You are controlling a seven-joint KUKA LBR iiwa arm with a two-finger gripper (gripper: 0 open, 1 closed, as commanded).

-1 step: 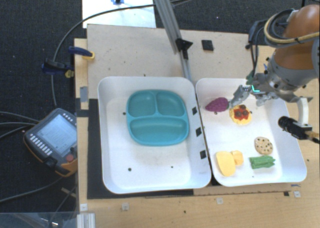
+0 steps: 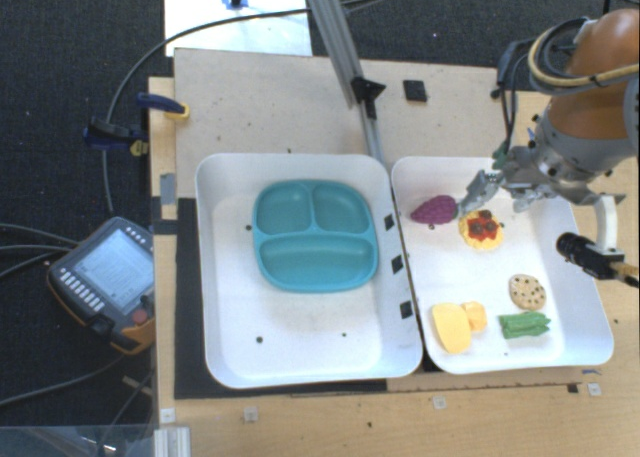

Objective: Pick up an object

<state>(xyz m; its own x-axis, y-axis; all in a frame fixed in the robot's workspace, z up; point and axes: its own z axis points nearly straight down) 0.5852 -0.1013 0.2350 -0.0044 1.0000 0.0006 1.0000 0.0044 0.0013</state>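
- Even, fairly bright overhead light falls across the scene; the two shallow white plastic bins (image 2: pixel 300 345) look almost washed out.
- Shadows are soft and short, with a faint one under the teal divided plastic plate (image 2: pixel 315 235).
- The picture is low in resolution and slightly soft, with fine detail grainy.
- The dark carpeted floor (image 2: pixel 70 35) shows speckled noise.

Robotics lab: plywood bench (image 2: pixel 270 105), teach pendant (image 2: pixel 105 283), clamps (image 2: pixel 135 130), trailing cables (image 2: pixel 130 75), dark carpet (image 2: pixel 60 25).

The teal divided plate (image 2: pixel 315 237) looks like smooth matt plastic, set in a smooth white plastic bin (image 2: pixel 225 275).
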